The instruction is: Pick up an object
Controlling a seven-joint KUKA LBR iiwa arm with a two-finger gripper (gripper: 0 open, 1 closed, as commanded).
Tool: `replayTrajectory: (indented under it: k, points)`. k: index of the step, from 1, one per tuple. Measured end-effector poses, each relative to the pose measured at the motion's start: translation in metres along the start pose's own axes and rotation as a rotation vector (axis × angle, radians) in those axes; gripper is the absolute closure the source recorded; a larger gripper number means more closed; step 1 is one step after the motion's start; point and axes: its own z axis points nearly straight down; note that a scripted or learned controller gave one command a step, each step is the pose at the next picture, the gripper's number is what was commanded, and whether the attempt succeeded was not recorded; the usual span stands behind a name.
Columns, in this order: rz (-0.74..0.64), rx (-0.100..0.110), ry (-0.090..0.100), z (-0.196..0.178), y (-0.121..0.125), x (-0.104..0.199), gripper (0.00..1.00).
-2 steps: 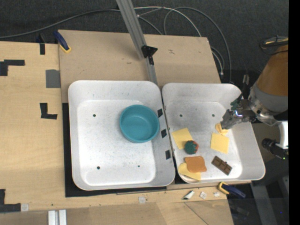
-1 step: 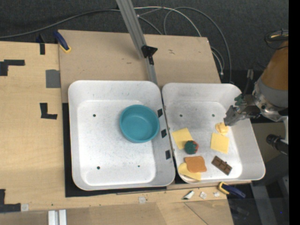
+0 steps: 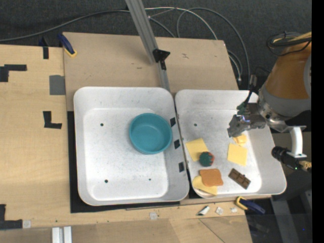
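While I'm watching from the overhead feed, the hardest bit to read is the gripper [image 3: 237, 128] itself: it's a dark blur over the right bin [image 3: 212, 103], and I can't tell how it's set or whether anything is in it. A small yellow piece [image 3: 241, 139] sits right under its tip, partly covered, so I can't say if they're touching. The arm [image 3: 286, 85] is cut off at the right edge of the view, orange band up top, grey wrist angled down and left into the bin.

Everything to grab is in the near half of that right bin: a yellow block [image 3: 196, 147] near the left wall, a green and red ball [image 3: 206, 159] just beside it, an orange slab [image 3: 211, 176] lying on a pale yellow disc [image 3: 201, 187] that's mostly hidden, a yellow wedge [image 3: 238, 155] to the right, and a dark brown bar [image 3: 239, 178] nearer the front right corner.

Over in the left bin [image 3: 91, 135], a teal bowl [image 3: 150, 133] sits upright toward the right side.
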Motion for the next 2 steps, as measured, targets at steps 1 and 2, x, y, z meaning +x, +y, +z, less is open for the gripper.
replayTrajectory:
  k: [1,2]
  points:
    - [-0.003,-0.001,0.001,-0.007,0.005,0.06,1.0]
    - [-0.003,0.0,0.001,-0.007,0.019,0.122,1.0]
